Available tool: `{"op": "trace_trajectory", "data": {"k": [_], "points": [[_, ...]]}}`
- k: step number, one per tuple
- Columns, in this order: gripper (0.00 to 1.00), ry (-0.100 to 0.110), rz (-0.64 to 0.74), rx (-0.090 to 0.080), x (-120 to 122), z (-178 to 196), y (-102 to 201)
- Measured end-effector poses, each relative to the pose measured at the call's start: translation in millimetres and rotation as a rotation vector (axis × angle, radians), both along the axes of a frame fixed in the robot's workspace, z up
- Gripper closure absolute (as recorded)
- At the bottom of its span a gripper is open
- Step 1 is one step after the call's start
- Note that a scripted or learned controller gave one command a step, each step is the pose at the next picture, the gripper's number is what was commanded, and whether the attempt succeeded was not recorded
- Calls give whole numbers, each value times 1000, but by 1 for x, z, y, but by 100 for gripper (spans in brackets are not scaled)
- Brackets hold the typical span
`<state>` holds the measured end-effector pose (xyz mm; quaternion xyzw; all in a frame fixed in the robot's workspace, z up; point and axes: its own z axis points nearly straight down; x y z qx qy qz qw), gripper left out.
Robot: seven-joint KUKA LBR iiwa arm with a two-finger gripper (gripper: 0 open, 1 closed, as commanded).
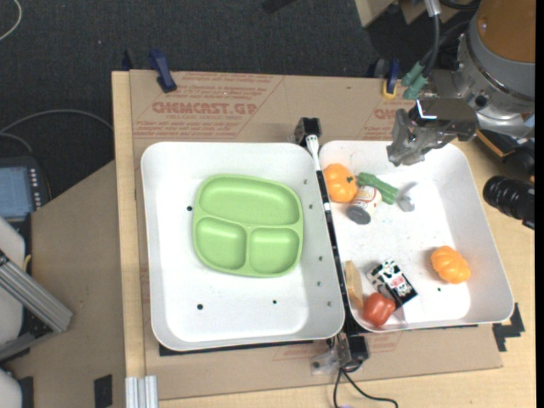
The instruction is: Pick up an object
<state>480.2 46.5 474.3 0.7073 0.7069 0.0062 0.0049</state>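
Observation:
My gripper (pixel 408 153) hangs over the far edge of the right bin (pixel 484 228), above and right of the items below it. In that bin lie an orange round fruit (pixel 338 183) by the left wall, a green stem-like piece with grey wheels (pixel 381 192) beside it, another orange fruit (pixel 450 263) at the right, a black-and-white patterned toy (pixel 393 280), and a red fruit (pixel 379 309) near the front. Nothing is seen between the fingers.
The left bin (pixel 170 296) holds a green divided plate (pixel 248 224). A black clamp (pixel 308 131) sits at the far end of the divide between the bins. Blue clips pin the cardboard base at the back.

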Motion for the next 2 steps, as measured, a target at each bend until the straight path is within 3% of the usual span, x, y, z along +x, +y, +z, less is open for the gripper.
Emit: {"op": "trace_trajectory", "data": {"k": [1, 2], "points": [[100, 27, 3, -3, -2, -106, 31], [100, 0, 6, 3, 0, 16, 64]]}}
